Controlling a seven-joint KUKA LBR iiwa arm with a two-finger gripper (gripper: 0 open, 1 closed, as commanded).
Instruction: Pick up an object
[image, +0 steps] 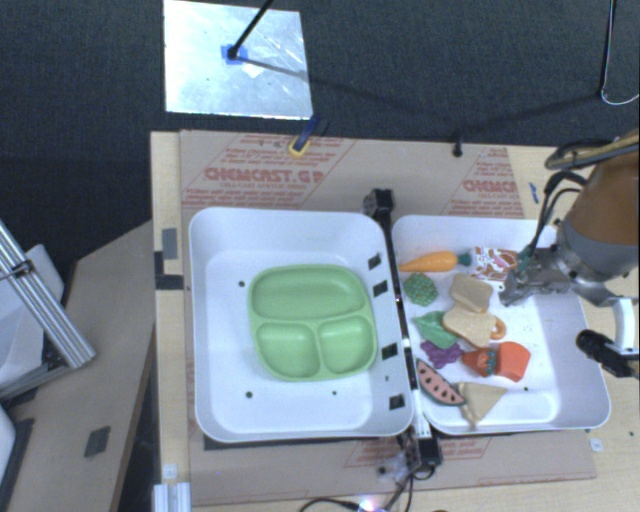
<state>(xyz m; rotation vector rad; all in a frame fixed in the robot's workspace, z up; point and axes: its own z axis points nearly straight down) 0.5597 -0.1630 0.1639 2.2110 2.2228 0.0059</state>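
Altogether, one green tray (308, 322), about ten toy foods (470, 325); cannot tell the gripper (520, 283) fingers' state.

One fixed camera looks down slantwise on both bins (290, 225).

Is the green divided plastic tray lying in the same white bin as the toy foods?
No, the green divided plastic tray lies in the left white bin, the toy foods in the right one.
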